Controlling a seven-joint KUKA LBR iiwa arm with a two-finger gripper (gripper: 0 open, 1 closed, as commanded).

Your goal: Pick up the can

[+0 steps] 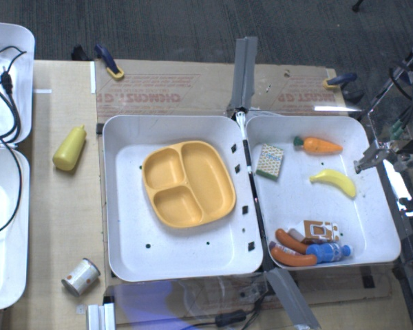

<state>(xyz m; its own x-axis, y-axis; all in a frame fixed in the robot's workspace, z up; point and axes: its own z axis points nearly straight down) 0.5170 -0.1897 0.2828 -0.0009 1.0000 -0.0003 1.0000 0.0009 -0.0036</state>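
Both bins lay between me and the can, which rested on its side near the bench's front-left corner, outside them; whether my gripper stood wide or closed I could not tell.

Light is bright and even, from overhead — the two white bins come close to washing out, and the white surface at the left edge is almost blown. Shadows are soft and short: a faint one under the yellow tray, thin ones beside the banana and carrot. A bluish-purple glow tints the lower edge below the left bin. The dark floor along the top is dim and grainy. Focus is moderate — small print on the cardboard is legible but soft. Straight edges bow slightly near the frame's borders.
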